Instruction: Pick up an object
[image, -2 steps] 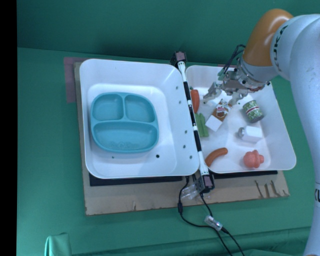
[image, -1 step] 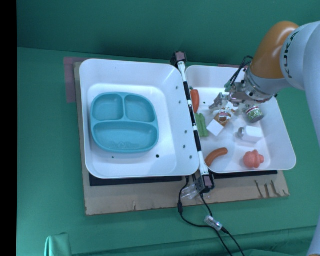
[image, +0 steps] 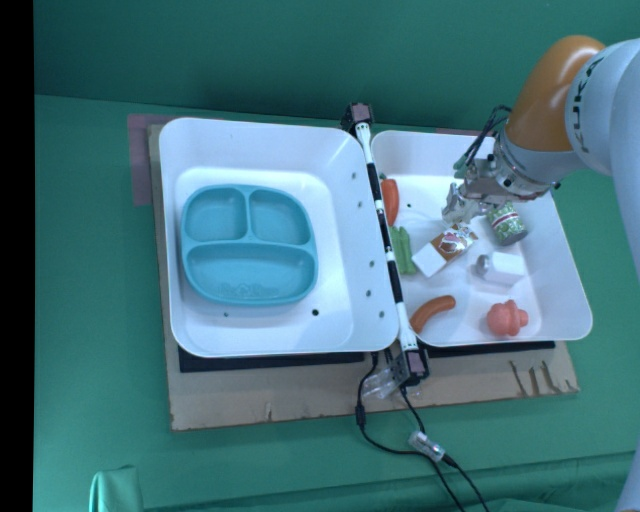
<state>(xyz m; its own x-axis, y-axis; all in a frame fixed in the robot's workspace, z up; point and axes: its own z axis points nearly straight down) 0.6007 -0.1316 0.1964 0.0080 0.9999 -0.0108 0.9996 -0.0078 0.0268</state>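
Note:
My gripper (image: 466, 203) hangs over the back of the right bin (image: 565, 290), open with nothing between its fingers. It is just above the small milk carton (image: 447, 248), which lies tilted in the bin's middle. A can of peas (image: 508, 225) lies right beside the gripper on its right. An orange carrot (image: 390, 199) and a green bean pod (image: 403, 250) lie along the bin's left wall. A white and grey block (image: 498, 267), a reddish sausage (image: 432, 312) and a red strawberry-like toy (image: 507, 318) sit nearer the front.
The left bin (image: 200, 140) holds a blue three-compartment plate (image: 247, 243). A divider bar with black and white marks (image: 385, 235) runs between the bins. Cables (image: 420, 440) trail off the bench's front edge. The arm (image: 585, 95) comes in from the right.

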